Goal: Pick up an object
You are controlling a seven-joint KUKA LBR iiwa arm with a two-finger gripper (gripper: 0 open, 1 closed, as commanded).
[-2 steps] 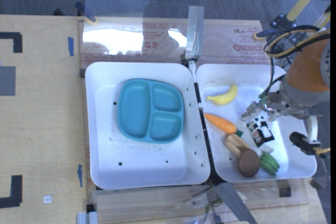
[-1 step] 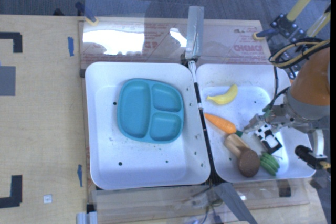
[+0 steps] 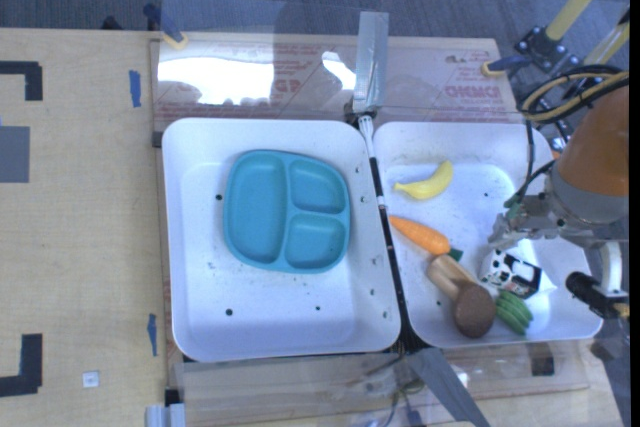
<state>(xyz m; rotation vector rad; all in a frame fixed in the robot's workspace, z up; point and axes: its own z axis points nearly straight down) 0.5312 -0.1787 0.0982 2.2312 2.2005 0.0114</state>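
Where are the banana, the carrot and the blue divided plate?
banana [image 3: 426,182], camera view, middle of its curve.
carrot [image 3: 420,235], camera view, orange body.
blue divided plate [image 3: 254,210], camera view, large left compartment.

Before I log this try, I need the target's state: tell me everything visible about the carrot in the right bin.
The carrot is a small orange toy, smooth and plastic-looking, tapering to a point at its upper-left end, with a bit of green at the thicker lower-right end. It lies flat on the floor of the right bin, slanting from near the centre divider down toward the brown mushroom-like toy, whose pale stem sits at or very near its green end. The yellow banana lies apart above it. The gripper is off to its right, not touching it.
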